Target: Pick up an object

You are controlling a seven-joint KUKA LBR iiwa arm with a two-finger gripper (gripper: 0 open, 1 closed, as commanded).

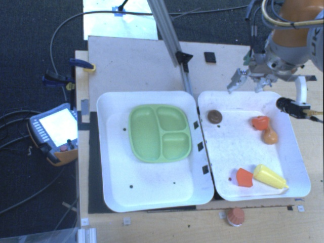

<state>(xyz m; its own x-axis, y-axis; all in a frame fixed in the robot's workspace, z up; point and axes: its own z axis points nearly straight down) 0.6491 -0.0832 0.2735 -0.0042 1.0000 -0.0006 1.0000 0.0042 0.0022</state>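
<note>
A: Entry. Gripper (248, 81) hangs over the far rim of the right bin (304, 178), fingers spread apart, nothing between them. No pick begun yet, by my reading.

B: Candidates?

A: All in that bin, all on the near side of the gripper. Brown ball (215, 117) lies closest, just below and to its left, with bare floor all round it. Red piece (260, 122) and orange ball (270, 136) sit touching each other, below and slightly right of the gripper. Farther off, toward the near rim, an orange wedge (244, 177) rests just beside a yellow cone (270, 176) lying on its side.

B: Why spread out like that?

A: Looks like loose scatter, not arrangement. I'd judge the brown ball the cleanest target: isolated, so the fingers can straddle it. The touching pairs risk a nudge or double contact.

B: Left bin?

A: Left bin (114, 186) is well off to the gripper's left and holds a green tray (159, 133), flat, three compartments.

B: Surface, room?

A: Bins sit on a pale tabletop (131, 65). Dark carpet (35, 24) around, cables trailing over it, a pendant (54, 133) with a lit screen far left. A metal pole (167, 27) slants across from the back.
</note>
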